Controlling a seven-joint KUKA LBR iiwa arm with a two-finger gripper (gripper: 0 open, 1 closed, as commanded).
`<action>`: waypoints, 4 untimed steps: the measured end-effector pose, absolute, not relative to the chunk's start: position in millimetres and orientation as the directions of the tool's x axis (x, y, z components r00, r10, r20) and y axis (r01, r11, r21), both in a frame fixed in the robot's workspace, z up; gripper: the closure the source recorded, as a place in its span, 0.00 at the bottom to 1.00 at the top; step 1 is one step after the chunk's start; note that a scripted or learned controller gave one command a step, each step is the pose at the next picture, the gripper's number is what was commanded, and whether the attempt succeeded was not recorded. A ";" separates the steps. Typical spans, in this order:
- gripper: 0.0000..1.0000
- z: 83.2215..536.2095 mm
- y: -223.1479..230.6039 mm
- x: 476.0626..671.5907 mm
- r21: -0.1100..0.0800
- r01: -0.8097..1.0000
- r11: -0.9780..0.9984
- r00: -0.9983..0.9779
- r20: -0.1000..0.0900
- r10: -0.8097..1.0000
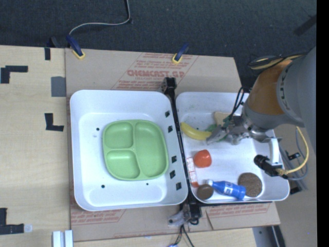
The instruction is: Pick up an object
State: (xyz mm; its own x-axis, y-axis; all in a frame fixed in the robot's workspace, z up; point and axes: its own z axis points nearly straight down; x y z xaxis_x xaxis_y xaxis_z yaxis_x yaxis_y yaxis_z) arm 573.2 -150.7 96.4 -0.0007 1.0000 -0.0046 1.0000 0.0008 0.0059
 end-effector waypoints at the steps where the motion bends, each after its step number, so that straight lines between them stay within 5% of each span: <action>1: 0.00 86.3 -132.4 645.6 0.004 1.000 0.002 -0.002 -0.001 1.000; 2: 1.00 96.5 -133.0 645.6 0.004 1.000 0.003 -0.003 -0.004 1.000; 3: 1.00 185.6 -62.6 669.1 0.002 1.000 0.003 -0.003 0.000 1.000; 4: 1.00 193.7 -163.3 631.9 -0.001 1.000 -0.002 0.002 -0.003 1.000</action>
State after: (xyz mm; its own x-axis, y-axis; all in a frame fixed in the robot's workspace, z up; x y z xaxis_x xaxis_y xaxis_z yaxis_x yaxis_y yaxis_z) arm 631.9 -163.3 193.7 0.0020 1.0000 -0.0025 1.0000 -0.0020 -0.0009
